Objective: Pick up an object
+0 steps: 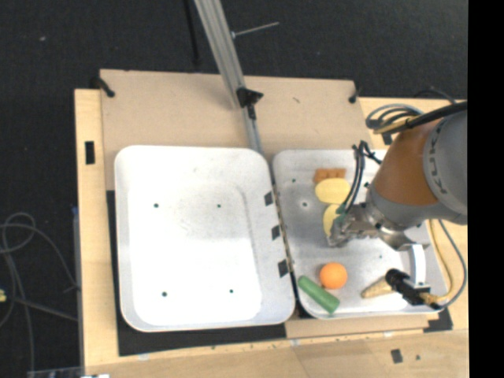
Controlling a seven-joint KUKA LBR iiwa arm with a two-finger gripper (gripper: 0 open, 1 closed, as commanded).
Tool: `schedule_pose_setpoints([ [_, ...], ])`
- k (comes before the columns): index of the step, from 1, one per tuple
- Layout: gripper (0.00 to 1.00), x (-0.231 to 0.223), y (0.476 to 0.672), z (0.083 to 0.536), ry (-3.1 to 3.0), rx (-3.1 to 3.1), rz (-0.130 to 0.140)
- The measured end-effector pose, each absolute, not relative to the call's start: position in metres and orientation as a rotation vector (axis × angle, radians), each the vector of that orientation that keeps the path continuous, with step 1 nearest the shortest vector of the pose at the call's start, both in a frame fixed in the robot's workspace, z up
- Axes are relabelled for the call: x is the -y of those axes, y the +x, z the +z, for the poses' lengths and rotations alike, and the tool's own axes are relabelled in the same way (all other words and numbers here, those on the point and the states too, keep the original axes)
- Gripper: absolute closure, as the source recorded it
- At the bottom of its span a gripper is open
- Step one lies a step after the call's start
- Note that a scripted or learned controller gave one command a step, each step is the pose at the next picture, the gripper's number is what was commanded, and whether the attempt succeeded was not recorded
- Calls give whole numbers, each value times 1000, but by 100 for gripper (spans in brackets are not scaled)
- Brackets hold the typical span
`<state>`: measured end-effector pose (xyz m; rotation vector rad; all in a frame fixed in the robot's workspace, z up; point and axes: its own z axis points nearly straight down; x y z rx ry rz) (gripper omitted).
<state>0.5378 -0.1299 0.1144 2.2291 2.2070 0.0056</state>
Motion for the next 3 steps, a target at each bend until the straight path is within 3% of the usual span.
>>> schedule_pose_setpoints([
  [2, 100, 135, 544, 212, 2213, -2220, 7],
  [3, 100, 76, 558, 216, 2212, -2230, 5],
])
